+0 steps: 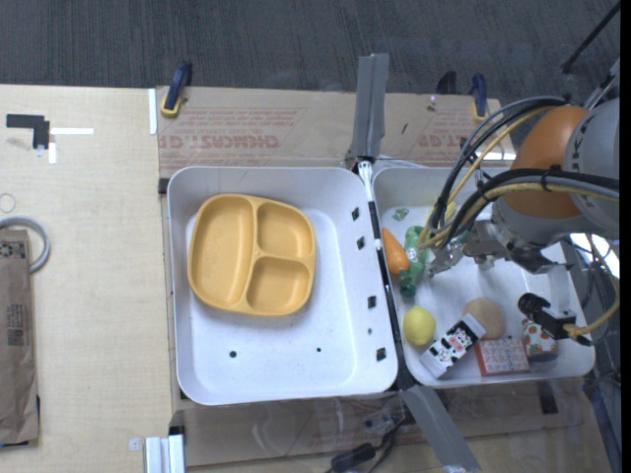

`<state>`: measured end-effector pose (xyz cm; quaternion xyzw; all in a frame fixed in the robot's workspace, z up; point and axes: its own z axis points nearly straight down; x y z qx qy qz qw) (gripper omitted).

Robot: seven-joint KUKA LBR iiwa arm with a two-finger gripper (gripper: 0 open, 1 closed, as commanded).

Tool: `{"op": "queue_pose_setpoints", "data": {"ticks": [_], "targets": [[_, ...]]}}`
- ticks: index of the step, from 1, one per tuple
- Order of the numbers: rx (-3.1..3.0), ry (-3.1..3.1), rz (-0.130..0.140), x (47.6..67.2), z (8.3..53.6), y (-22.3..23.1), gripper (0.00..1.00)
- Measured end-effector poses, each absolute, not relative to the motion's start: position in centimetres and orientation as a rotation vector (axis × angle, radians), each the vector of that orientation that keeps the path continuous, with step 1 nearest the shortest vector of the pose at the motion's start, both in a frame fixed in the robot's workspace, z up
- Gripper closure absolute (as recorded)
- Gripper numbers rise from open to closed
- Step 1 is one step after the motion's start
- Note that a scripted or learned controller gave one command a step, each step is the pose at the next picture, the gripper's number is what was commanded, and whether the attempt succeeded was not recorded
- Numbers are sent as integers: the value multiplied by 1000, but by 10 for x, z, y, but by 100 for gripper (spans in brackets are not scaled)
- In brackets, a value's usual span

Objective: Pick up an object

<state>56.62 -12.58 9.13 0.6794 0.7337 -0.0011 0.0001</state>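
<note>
My gripper [437, 255] hangs low over the left part of the right bin [493, 187], under the grey arm with its orange band [548, 144]. It sits right at the green leafy top [412, 264] of an orange toy carrot [394, 252] that lies against the bin's left wall. A yellow lemon [418, 324], a black-and-white cow-patterned carton [450, 348], a beige round piece [483, 315], a small red printed box [504, 356] and a small dark-topped figure [538, 325] lie along the bin's near side.
The left bin [197, 363] bears a yellow divided plate [251, 254] at its upper left. Cables [473, 180] loop over the right bin's far side. A brown paper bag [15, 333] and a metal ring lie on the bench at far left.
</note>
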Motion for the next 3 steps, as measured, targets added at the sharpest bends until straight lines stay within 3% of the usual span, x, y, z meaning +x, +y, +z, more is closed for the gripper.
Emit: {"op": "queue_pose_setpoints", "data": {"ticks": [1,2,3], "targets": [[2044,2382,-2,619,134,-166,0],[1808,2564,2,625,94,-104,0],[1349,2834,0,585,92,-106,0]]}}
